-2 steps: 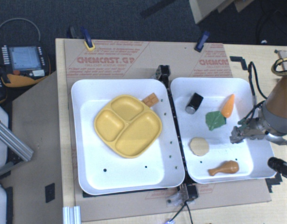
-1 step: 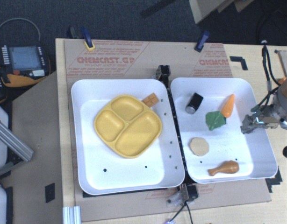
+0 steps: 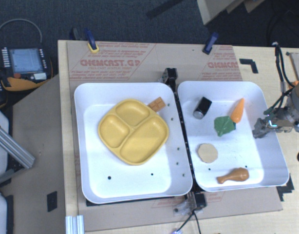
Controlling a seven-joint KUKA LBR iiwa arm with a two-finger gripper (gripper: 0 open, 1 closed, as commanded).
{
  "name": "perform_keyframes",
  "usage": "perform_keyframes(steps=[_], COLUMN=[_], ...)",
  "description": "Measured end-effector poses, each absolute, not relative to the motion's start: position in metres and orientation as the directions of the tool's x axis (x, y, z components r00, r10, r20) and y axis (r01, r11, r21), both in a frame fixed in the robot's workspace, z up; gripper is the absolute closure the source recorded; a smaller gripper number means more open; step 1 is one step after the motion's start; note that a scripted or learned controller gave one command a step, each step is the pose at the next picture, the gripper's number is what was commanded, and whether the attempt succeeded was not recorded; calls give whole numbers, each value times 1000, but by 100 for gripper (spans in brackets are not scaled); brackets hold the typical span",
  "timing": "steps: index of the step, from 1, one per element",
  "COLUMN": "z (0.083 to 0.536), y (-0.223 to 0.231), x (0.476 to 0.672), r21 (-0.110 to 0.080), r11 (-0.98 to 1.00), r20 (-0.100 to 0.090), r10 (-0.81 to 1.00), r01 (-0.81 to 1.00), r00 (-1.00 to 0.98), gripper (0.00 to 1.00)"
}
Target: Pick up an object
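Grey metal gripper (image 3: 264, 126) at right rim of right shallow white bin (image 3: 266, 165), jaws' state indiscernible.

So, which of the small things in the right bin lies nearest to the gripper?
The orange carrot. It lies closest to the bin's right wall, where the gripper is; the green piece is beside it, slightly farther.

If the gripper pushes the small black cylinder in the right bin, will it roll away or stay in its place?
The black cylinder seems to lie on its side, so a sideways push would probably roll it across the right bin. It looks rigid and small, so likely light. Its smooth dark surface may slip between the fingers of the gripper.
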State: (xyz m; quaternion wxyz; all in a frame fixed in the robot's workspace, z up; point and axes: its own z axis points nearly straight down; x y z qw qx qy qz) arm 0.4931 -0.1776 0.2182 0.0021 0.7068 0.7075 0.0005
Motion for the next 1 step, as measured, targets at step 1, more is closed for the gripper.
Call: perform_keyframes(steps=[1], z=[215], y=[-119], x=[487], r21=[-2], r11=[6], r20=[3], r10=[1000], r01=[1000], r00=[-6], gripper=[100])
